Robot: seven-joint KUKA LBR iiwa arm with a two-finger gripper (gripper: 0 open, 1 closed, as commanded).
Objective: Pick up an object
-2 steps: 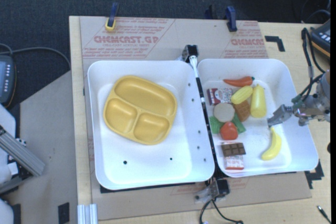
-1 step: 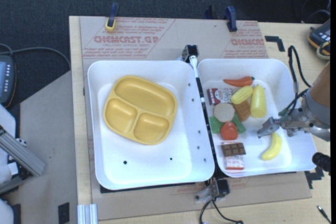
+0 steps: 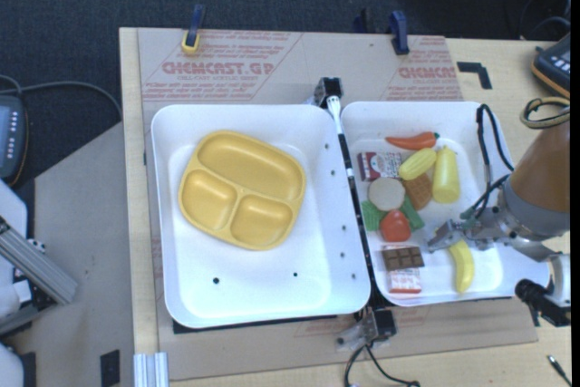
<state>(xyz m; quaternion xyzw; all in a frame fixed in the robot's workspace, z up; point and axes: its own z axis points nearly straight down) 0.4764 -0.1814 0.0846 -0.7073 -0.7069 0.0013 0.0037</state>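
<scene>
The hand (image 3: pixel 456 236) hovers just above the banana (image 3: pixel 463 266); whether it is apart or together cannot be told.

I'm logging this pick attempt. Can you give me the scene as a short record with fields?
left bin: yellow divided plate
right bin: toy foods, including a red chili, corn cob, tomato, chocolate bar, banana
gripper: low over right bin, just above the banana
held: nothing seen between fingers
</scene>
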